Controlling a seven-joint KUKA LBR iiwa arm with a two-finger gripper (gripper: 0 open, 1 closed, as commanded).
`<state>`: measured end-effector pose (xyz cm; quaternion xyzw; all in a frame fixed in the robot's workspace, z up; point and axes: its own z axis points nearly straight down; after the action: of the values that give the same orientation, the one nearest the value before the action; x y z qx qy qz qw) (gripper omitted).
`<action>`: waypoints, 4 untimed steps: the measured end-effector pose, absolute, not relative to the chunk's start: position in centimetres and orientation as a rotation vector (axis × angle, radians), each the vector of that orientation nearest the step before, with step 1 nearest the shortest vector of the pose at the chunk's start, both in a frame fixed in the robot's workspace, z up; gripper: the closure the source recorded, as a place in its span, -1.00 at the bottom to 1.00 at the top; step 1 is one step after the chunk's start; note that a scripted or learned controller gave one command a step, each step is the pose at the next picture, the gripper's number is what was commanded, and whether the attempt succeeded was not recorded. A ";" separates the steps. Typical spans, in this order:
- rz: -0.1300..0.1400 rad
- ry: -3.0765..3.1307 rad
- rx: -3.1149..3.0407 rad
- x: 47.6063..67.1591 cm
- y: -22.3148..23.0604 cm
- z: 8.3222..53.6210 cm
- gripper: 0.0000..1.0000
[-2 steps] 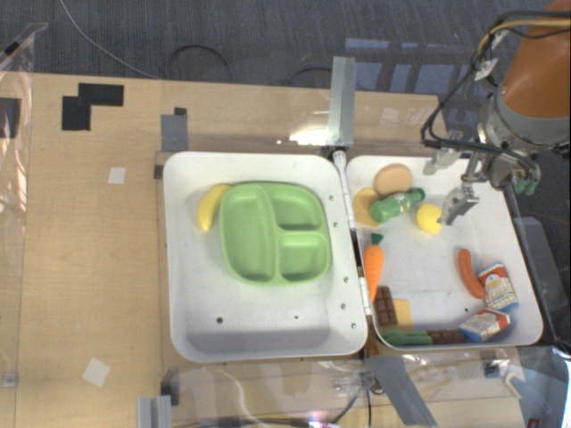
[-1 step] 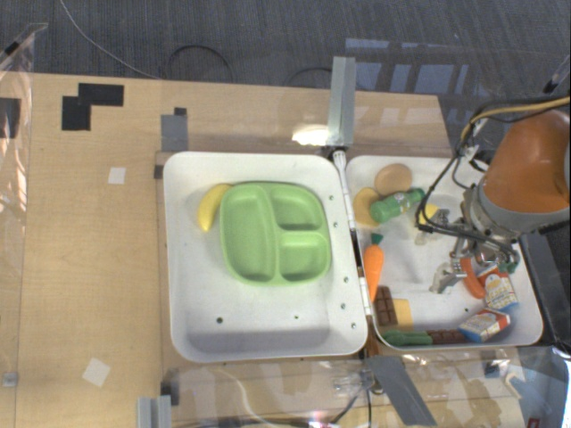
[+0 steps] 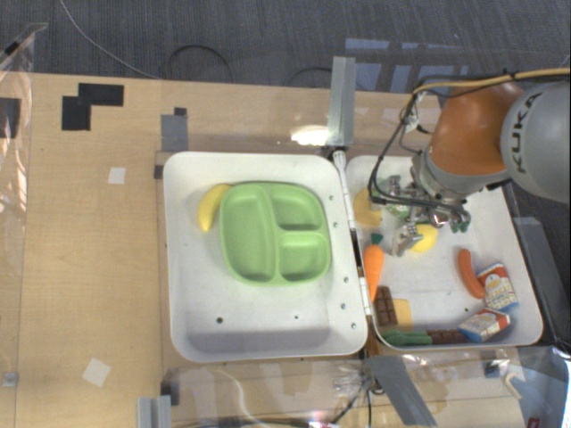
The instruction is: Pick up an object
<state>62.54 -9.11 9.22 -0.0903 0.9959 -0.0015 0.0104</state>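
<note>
Hovering low in the right bin (image 3: 526, 328), tool (image 3: 412, 237) sitting right over a small yellow toy (image 3: 426, 240), grip unclear from above; probably light, hard, slippery plastic, best pinched across its narrow middle.

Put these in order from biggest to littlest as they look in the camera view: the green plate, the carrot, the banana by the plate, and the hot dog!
1. Green plate, by far the biggest.
2. Banana, though the plate partly hides it.
3. Carrot and hot dog look about alike, so I won't rank them.
</note>
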 end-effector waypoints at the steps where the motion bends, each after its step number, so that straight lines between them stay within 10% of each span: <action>1: -0.006 3.089 -0.469 64.6 -10.3 9.1 -1.00; 2: -0.007 3.071 -0.578 67.3 -9.9 9.1 -1.00; 3: -0.019 3.048 -0.572 68.0 -10.0 11.5 1.00; 4: -0.016 2.969 -0.963 67.2 -15.5 26.3 1.00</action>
<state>67.21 -15.45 26.27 -0.3086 0.9511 -0.0051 0.0101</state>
